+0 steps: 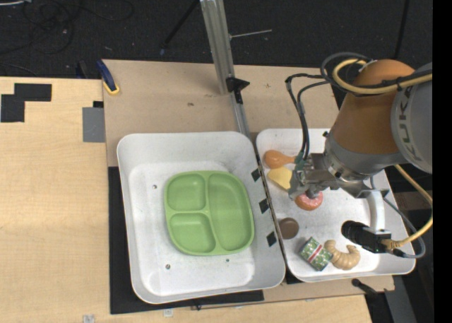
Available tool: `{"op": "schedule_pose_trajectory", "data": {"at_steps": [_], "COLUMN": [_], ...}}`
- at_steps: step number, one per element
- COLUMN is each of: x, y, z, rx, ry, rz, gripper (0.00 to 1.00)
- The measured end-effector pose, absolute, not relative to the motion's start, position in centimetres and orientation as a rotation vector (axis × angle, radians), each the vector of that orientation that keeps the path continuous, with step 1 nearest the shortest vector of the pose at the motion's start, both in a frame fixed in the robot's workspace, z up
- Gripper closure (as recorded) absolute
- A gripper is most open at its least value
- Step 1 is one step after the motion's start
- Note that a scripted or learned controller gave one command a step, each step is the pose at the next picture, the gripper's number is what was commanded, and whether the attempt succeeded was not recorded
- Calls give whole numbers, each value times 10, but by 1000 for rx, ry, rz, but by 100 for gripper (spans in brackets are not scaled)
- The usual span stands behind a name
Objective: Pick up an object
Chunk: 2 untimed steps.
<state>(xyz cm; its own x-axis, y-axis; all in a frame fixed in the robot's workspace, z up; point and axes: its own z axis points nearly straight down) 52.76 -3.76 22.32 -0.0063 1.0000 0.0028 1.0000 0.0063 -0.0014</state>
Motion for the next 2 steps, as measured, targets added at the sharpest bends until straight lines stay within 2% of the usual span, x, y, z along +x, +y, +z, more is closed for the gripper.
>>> {"op": "schedule_pose_trajectory", "data": {"at_steps": [2], "x": [524], "y": [73], "z": [239], "rx": [-2212], "ry": [-2226], "rz": [1], "gripper": [100]}}
